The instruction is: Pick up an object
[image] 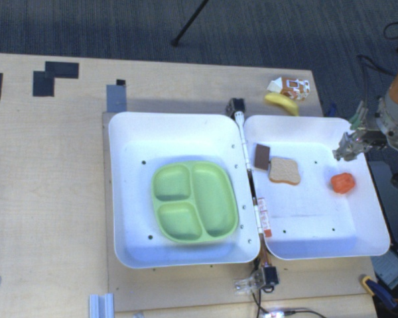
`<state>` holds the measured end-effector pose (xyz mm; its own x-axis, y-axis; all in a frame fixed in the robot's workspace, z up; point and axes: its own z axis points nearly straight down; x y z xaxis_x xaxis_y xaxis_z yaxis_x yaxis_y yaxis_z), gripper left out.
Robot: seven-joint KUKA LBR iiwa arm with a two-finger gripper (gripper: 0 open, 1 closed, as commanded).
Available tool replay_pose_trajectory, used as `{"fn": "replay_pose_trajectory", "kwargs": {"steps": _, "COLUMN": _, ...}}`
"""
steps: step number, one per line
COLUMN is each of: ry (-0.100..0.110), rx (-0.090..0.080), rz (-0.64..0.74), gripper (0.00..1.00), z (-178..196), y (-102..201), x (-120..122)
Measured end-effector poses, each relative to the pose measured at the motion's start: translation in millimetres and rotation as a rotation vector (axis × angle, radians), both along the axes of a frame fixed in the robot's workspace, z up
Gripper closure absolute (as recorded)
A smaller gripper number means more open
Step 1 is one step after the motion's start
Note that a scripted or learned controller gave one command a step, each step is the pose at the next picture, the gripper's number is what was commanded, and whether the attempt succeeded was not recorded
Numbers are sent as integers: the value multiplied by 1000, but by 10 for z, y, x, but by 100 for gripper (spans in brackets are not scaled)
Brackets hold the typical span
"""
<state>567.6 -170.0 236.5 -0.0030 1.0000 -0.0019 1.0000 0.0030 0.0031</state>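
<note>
Claw at the right bin's far corner, nothing picked yet.

From here I'd worry about the claw (347,150) clipping the right bin (358,244) wall, since it hangs right over that rim. The orange piece (343,183) sits close to that wall, so a finger could shove it aside. The toast (284,171) lies mid-bin, flat and hard to pinch. The arm (395,118) reaches in low from the right; I can't tell how far the claw is spread.
</note>
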Motion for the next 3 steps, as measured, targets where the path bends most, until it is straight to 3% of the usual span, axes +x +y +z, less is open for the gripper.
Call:
{"fn": "replay_pose_trajectory", "kwargs": {"steps": 1, "ry": -2, "rx": 1, "rz": 2, "gripper": 100, "z": 719, "y": 578, "x": -799}}
{"fn": "replay_pose_trajectory", "kwargs": {"steps": 2, "ry": 1, "rx": 3, "rz": 3, "gripper": 100, "z": 179, "y": 1165, "x": -802}}
{"fn": "replay_pose_trajectory", "kwargs": {"steps": 3, "ry": 1, "rx": 3, "rz": 3, "gripper": 100, "z": 170, "y": 1633, "x": -799}}
